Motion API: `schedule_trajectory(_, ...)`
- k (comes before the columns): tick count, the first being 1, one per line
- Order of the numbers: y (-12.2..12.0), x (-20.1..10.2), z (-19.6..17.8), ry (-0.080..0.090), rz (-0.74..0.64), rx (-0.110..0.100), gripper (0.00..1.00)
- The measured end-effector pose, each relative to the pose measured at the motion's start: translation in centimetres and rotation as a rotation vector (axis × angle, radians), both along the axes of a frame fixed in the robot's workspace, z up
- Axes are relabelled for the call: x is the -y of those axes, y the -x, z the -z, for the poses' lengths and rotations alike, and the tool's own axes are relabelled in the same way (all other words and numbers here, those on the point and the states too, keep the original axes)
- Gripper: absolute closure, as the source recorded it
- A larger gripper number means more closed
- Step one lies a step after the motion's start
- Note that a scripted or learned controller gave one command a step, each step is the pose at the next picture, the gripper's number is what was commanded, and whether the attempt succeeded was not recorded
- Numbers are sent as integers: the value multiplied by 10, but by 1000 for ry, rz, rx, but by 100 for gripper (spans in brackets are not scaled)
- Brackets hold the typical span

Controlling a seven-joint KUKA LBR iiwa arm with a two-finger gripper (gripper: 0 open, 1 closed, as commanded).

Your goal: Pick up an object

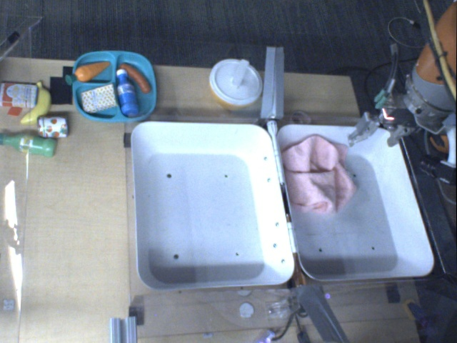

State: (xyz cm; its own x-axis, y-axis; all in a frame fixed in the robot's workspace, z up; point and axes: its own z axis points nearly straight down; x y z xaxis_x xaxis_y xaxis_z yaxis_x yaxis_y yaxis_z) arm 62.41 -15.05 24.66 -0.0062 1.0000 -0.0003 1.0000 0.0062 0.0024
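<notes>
While above the right bin's (407,191) far corner, hand (377,128) clear of the pink cloth (318,174).

What we can't see well

The arm (434,77) runs off the edge past the pink cloth (316,174); our gripper (377,126) looks too small.

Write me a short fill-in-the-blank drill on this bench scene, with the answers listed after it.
1. The pink cloth lies in the ____ bin of the camera view.
2. The gripper hangs over that bin's upper ____ corner.
3. The blue tray sits beyond the ____ bin.
4. The colour of the lidded cup beside the tray is ____.

Answers: right; right; left; white
</notes>
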Motion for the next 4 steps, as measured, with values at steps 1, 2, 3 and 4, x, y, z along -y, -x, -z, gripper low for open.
schedule_trajectory(1, 8, -29, 146, 0, -86, 1, 0)
schedule_trajectory(2, 33, -41, 154, 5, -220, 19, 0)
schedule_trajectory(3, 44, 16, 154, 7, -284, 15, 0)
schedule_trajectory(4, 42, 14, 143, 7, -286, 20, 100)
